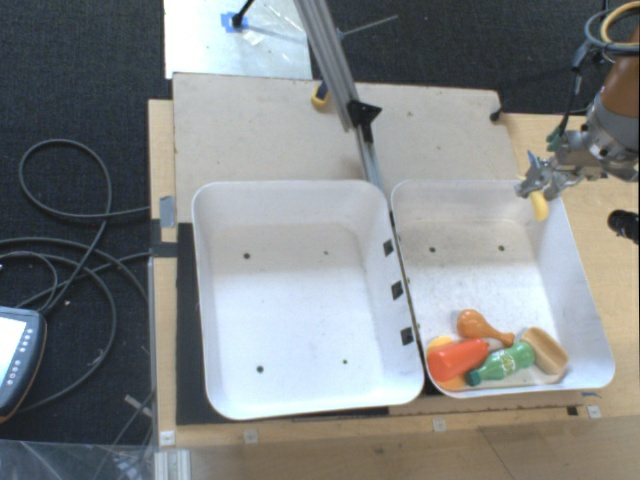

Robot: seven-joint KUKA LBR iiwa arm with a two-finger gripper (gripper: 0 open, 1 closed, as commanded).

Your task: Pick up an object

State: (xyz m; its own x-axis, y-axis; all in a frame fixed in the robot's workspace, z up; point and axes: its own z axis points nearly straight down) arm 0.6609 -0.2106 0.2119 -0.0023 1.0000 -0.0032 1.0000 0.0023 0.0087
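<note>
Yellow piece (540, 206) sits pinched in the pincer (538, 194) above the right bin's (575, 268) far right rim; a thin grip risks dropping it outside, onto the counter (300, 128)

Both white bins (300, 298) smooth glossy plastic, right one scuffed grey. Toy food (495, 356) shiny plastic. Bench (260, 128) matt pale board, wood edge. Floor dark rough carpet (80, 58).

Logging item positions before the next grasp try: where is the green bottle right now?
The green bottle lies in the right bin's near corner, between the orange carrot-like toy and the tan bun.
</note>
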